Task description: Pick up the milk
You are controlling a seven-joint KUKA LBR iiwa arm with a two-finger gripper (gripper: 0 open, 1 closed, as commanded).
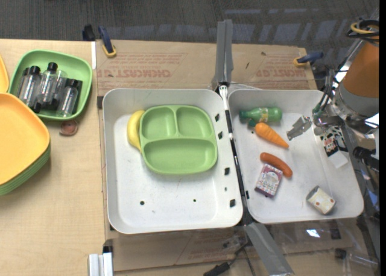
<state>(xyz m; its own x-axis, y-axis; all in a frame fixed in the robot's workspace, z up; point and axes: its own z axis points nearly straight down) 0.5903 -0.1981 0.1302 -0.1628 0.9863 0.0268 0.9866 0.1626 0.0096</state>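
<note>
Milk carton (flat) just beside sausage, right bin.

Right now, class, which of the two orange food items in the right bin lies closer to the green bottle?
The carrot, tapered and bright orange, lies just below the green bottle. The sausage, darker and rounded at both ends, lies lower, beside the pink carton.

The left bin holds a green divided plate with a yellow banana touching its left edge. In the right bin lie a green bottle, a carrot and a sausage. On the bench to the left, a green tray carries small dark-capped bottles, beside stacked orange plates.
</note>
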